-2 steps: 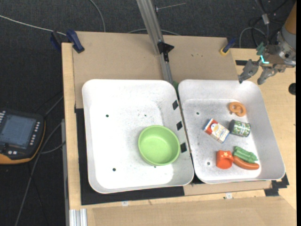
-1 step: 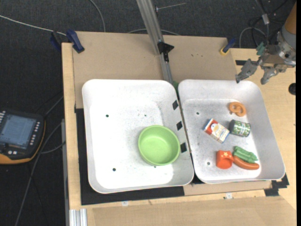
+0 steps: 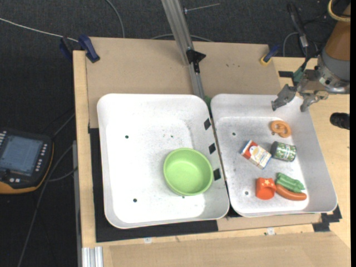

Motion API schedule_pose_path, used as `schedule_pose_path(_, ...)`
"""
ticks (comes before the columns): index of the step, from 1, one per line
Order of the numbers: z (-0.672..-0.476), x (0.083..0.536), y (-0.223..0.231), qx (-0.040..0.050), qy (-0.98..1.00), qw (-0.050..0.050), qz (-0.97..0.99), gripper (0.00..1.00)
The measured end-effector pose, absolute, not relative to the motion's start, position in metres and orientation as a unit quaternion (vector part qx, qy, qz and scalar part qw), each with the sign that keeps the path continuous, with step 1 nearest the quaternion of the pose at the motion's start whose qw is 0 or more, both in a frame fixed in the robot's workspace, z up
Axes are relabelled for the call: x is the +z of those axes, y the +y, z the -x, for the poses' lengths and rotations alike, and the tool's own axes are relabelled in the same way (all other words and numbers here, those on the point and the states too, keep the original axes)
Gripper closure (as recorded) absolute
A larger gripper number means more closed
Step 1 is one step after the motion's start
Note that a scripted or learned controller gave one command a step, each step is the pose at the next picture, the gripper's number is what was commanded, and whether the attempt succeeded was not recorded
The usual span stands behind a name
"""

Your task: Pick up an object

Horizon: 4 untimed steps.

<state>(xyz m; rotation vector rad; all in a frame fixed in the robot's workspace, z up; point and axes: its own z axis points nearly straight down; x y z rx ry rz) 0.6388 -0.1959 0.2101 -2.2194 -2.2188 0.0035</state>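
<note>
My gripper (image 3: 293,101) hangs open over the far right corner of the right bin (image 3: 239,113), with nothing between its fingers. Just below it lies a small orange pretzel (image 3: 281,128). Further toward the front sit a white and red carton (image 3: 256,153) and a dark green can (image 3: 283,151) side by side. Near the bin's front right are a red cup (image 3: 265,188), a green pepper (image 3: 290,182) and an orange-red carrot-like piece (image 3: 292,193).
The left bin (image 3: 128,121) holds a light green bowl (image 3: 188,171) at its front right. A metal pole (image 3: 181,29) slants in from the top to the gap between the bins. A teach pendant (image 3: 22,157) lies at the far left, off the bench.
</note>
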Motion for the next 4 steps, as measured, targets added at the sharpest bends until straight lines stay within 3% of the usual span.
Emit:
schedule_pose_path(2, -0.639, 0.099, -0.187, 0.0009, -0.707, 0.002, 0.707, 0.00)
schedule_pose_path(3, -0.640, 0.113, -0.187, -0.0007, -0.707, -0.001, 0.707, 1.00)
schedule_pose_path(4, -0.650, 0.160, -0.186, -0.0013, -0.707, -0.002, 0.707, 1.00)
